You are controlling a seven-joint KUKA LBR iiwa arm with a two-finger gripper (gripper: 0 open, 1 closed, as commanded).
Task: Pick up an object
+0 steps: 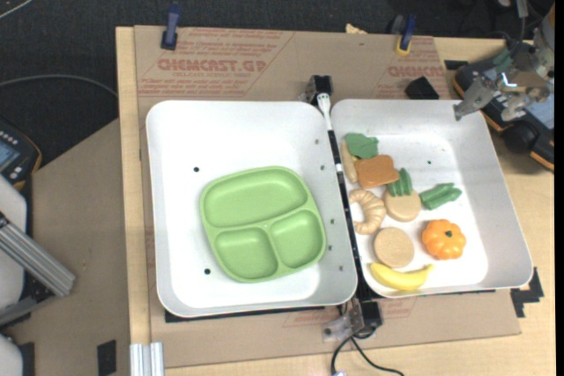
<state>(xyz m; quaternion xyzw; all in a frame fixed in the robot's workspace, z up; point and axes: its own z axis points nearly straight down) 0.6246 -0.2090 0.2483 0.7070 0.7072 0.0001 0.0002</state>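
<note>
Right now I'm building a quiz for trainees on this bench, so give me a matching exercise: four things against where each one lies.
Things:
1. green divided plate
2. banana
3. orange pumpkin
4. gripper

Places:
A. near front edge of the right bin
B. over the right bin's far right corner
C. in the left bin
D. right bin, to the right of the round cracker

Pairs: 1-C, 2-A, 3-D, 4-B

hand [504,86] blurred, arm cut off — right edge
</note>
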